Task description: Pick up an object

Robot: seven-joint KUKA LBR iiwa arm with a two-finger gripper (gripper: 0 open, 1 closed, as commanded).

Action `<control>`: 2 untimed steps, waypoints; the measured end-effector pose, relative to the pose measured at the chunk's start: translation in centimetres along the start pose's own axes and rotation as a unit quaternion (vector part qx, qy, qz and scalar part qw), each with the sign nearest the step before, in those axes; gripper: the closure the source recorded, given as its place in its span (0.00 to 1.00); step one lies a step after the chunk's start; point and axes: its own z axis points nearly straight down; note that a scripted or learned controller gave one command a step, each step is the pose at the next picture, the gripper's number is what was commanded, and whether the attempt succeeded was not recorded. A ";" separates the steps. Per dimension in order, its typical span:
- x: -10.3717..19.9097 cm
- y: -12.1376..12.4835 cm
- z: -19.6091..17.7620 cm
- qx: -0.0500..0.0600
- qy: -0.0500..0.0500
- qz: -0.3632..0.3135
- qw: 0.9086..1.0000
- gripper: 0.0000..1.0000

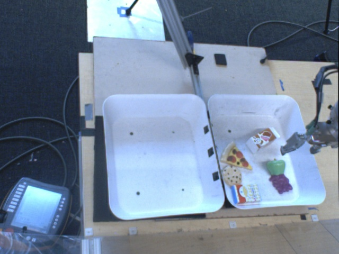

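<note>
Grey metal: the pincer (294, 143) reaches in from the right edge of the view, over the right rim of the right bin (249, 107).
Pincer state: whether its fingers are apart or together cannot be told, since the tip is small and blurred; nothing shows between them.
Nearest thing: a green pepper (275, 166) lies just below and left of the pincer tip, apart from it.
Purple grapes (281, 183): touching the pepper's lower side, near the bin's lower right corner.
Small carton (262, 139): white with a red and orange print, lying tilted to the left of the pincer tip, near the bin's middle.
Pizza slice (236, 157): a yellow wedge with red spots, left of the carton, close to the wall between the bins.
Cookie (232, 175): tan and speckled, just below the pizza slice.
Flat packet (246, 193): white with blue, red and yellow print, at the bin's lower edge, touching the cookie.
Left bin (156, 152): beside the right one, their walls touching.
Bench (143, 62): pale board under both bins, with a slanted metal pole (175, 23) above it.
Floor corner: a handheld screen (34, 205) at lower left, among dark cables (32, 142).
</note>
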 end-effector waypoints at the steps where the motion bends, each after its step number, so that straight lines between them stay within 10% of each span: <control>1: 2.1 -0.2 -20.2 -0.003 -0.001 0.000 1.000 0.00; 2: 2.1 -0.2 -21.0 -0.001 0.000 -0.001 1.000 1.00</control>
